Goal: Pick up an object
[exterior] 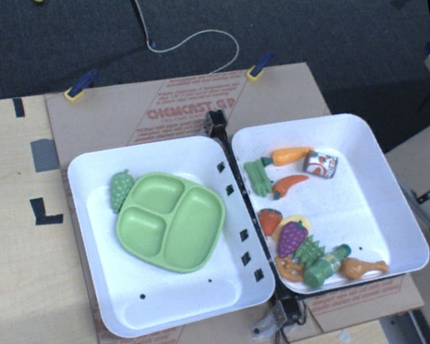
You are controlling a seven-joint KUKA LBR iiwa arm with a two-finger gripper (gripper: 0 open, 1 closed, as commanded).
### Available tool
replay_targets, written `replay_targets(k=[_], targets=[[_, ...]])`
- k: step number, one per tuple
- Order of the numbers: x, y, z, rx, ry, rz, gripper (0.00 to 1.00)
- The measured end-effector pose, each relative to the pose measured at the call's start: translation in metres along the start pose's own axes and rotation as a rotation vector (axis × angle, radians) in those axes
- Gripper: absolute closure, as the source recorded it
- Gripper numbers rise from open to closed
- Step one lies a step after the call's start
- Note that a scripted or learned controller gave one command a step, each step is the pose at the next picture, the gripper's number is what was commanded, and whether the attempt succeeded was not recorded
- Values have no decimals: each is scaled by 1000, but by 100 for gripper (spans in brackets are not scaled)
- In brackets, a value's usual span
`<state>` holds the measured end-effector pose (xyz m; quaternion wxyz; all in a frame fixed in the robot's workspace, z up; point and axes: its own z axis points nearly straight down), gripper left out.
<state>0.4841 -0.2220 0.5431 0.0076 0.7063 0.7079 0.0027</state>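
Left bin: green divided plate overlapping green grapes by its far-left corner. Right bin: small can, carrot; toy pile at near-left corner, tangled, pieces indistinct

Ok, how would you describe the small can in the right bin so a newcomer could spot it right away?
Start at the right-hand shallow white bin and look to its far half, near the back wall. There a small red-and-white can lies on its side, just right of an orange toy carrot. It is the one cylinder with a printed label among soft-coloured toy vegetables.
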Motion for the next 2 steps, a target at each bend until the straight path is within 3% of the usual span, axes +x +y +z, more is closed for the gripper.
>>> replay_targets(k=[1, 2], targets=[[0, 1, -2, 12, 3, 1, 100], [-1, -1, 45, 19, 7, 3, 100]])
